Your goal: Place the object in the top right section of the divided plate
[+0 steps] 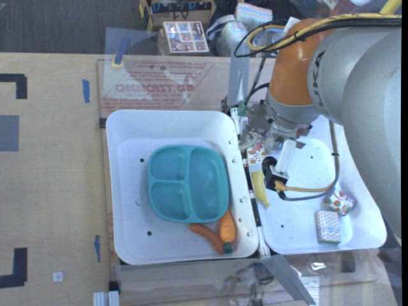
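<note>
we see the arm [338, 62] reaching in over the right bin [370, 234], its end effector [258, 146] low at that bin's left edge, near a small red-and-white item [255, 152] and just above a yellow piece [259, 187]; we cannot tell how the end effector stands, nor whether it holds anything. we judge it is there to pick an object, since the plate [188, 183] waits in the left bin [127, 132] with bare sections. a carrot [227, 228] and an orange stick [205, 233] lie just beside the plate's near rim. a patterned block [328, 226] and a cup [339, 201] sit well apart from the end effector.
</note>
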